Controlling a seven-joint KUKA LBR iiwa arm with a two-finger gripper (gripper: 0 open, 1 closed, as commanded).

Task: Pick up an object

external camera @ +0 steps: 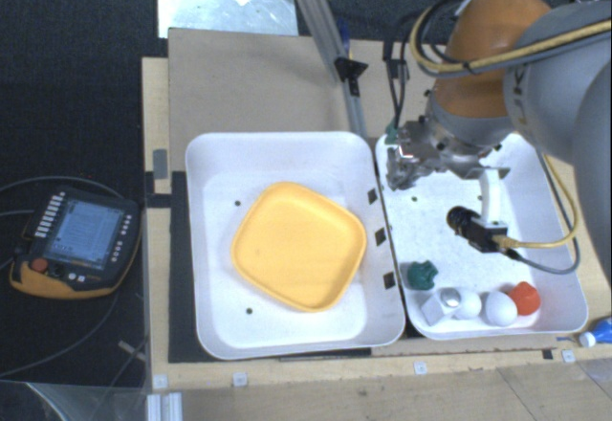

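A green object (420, 273), a grey block (432, 305), two white balls (500, 308) and an orange-red piece (524, 296) lay along the right bin's (564, 247) near edge. A yellow plate (298, 245) filled the left bin (215, 218). The hand (402, 166) hovered over the right bin's far-left corner; its grip state could not be determined.

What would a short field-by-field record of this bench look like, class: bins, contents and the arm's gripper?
left bin: holds a yellow plate
right bin: green object, grey block, two white balls, red object along its near edge
gripper: over the right bin's far left corner, nothing seen between its fingers
beside bench: handheld control pendant
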